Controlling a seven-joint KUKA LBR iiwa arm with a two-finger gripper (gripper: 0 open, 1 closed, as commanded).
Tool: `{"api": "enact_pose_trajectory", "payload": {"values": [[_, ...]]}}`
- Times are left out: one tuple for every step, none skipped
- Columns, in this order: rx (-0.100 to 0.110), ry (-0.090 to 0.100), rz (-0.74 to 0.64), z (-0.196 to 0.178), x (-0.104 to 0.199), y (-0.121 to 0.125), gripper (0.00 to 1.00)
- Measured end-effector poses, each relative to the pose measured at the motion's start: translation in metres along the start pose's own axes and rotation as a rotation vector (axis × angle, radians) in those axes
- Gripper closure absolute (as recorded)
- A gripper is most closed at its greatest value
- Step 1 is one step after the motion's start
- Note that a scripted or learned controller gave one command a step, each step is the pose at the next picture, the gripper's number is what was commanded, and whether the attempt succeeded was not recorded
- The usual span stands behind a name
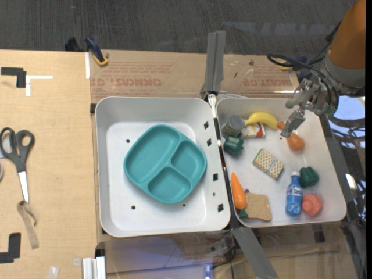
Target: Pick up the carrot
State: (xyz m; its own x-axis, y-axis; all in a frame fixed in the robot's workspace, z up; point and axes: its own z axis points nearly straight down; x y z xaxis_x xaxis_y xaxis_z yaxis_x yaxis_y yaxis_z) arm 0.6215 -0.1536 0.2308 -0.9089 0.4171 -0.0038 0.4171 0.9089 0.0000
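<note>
The slender orange carrot [238, 192] lies in the right white bin [334, 156], hard against its left wall toward the near side, pointing roughly far to near, its near end touching a tan slice of toast [259, 207]. The two-finger gripper [293, 121] hangs over the far right part of the same bin, well apart from the carrot and diagonally across the bin from it. One dark finger [289, 127] slants down toward a small orange round fruit [296, 142]; the fingers seem spread with nothing between them, though the view is too coarse to be sure.

Between gripper and carrot lie a yellow banana [261, 119], a grey tin can [235, 124], a dark green cup-like object [233, 146] and a patterned beige box [268, 163]. Nearer on the right are a blue plastic bottle [294, 195], a dark green vegetable [308, 176] and a pinkish-red ball [313, 204].

The left white bin [107, 173] holds a teal three-compartment plate [165, 164].
</note>
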Motion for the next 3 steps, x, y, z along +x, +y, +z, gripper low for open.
{"api": "enact_pose_trajectory", "payload": {"values": [[0.000,0.000,0.077,0.064,-0.035,-0.019,0.00],[0.000,0.000,0.192,0.137,-0.030,0.000,0.00],[-0.010,0.012,0.511,0.137,-0.016,-0.055,0.00]]}}
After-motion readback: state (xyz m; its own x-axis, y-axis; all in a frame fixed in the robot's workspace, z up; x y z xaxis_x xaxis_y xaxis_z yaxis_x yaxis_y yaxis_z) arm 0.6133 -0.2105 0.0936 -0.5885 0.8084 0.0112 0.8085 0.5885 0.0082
